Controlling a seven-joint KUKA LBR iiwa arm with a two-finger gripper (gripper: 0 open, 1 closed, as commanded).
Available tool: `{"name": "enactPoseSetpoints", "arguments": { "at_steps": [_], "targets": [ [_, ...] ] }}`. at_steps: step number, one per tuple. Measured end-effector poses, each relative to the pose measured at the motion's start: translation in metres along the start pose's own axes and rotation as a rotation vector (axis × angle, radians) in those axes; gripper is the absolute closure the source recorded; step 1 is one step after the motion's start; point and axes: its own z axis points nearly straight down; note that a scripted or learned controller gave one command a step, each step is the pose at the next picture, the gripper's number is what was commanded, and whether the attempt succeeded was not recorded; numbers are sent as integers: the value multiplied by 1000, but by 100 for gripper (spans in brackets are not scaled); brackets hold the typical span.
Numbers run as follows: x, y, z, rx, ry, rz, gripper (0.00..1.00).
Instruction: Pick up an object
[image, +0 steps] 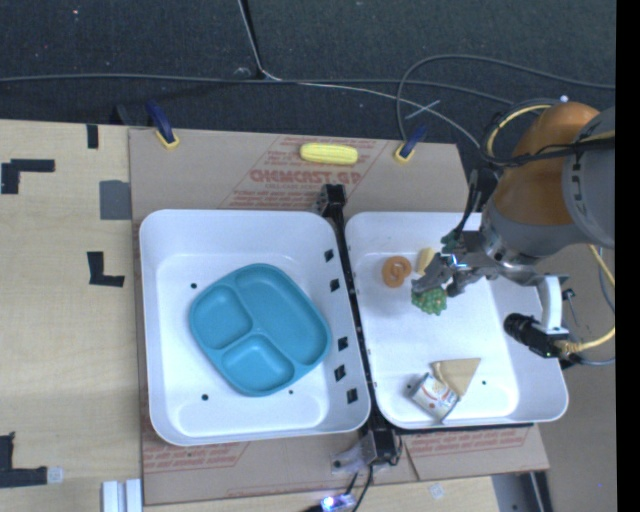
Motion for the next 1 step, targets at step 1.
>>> {"name": "enactPoseSetpoints", "arguments": {
  "at_steps": [1],
  "targets": [
    [0,1,-53,-2,-1,0,100]
  ]
}}
